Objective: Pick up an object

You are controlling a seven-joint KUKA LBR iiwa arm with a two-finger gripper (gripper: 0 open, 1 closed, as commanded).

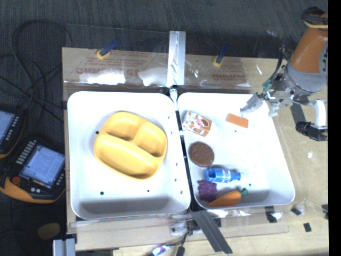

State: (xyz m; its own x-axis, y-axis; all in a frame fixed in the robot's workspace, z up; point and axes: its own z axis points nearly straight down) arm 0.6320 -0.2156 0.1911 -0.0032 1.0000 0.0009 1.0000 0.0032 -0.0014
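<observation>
**At the far right corner: approach under way, nothing grasped**

Over the right bin's (285, 164) far right corner you have the pincer (254, 104) hanging above the rim, its pale fingers angled down and to the left. Whether they are released or clenched you cannot tell from this height; nothing sits between them.

You are in the approach step, with no object lifted yet. The closest candidate is the small orange block (237, 121), lying flat on the bin floor just below and left of the pincer. Your next move probably calls for a short descent onto it, with the fingers turned to straddle its narrow side, since it lies low and could slide.

Further left of the pincer sits a printed little box (196, 123), and below that a brown round disc (202, 154). Well below the pincer, along the near wall, a blue bottle (222, 175), a purple bunch of grapes (206, 188) and a carrot (228, 198) crowd together, touching or nearly so.

Far to the left, the other bin (80, 143) holds one large yellow loaf-like lump (130, 144).
</observation>
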